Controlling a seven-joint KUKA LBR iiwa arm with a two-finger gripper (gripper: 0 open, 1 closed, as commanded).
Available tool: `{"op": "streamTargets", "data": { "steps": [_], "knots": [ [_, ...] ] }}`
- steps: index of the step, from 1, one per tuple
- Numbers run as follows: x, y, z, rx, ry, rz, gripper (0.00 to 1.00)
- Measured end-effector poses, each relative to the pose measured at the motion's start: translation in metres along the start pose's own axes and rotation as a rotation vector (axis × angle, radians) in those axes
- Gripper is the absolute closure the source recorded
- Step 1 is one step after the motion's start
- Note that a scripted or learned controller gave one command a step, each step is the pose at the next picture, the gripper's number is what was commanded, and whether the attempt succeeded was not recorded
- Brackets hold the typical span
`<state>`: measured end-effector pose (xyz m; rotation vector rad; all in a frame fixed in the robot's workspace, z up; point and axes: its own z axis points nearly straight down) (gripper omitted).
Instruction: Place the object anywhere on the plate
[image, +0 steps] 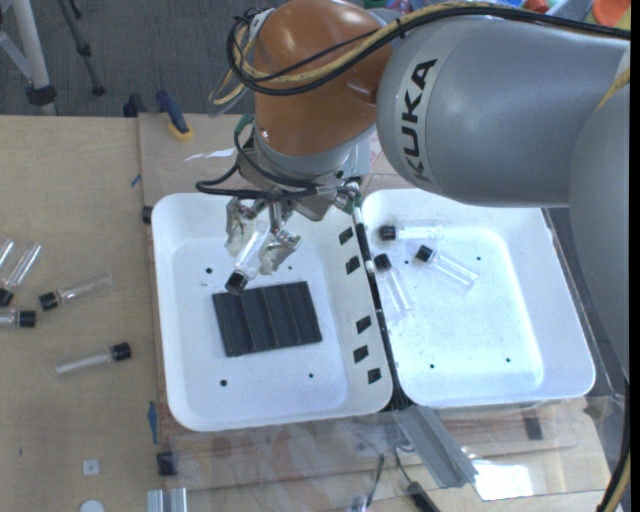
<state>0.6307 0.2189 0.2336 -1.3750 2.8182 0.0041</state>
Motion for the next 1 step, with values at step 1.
{"op": "streamTargets", "data": {
  "steps": [1],
  "knots": [
    [0.0276, 0.0334, -0.0145, -0.005, 0.008, -0.111, 1.0]
  ]
}}
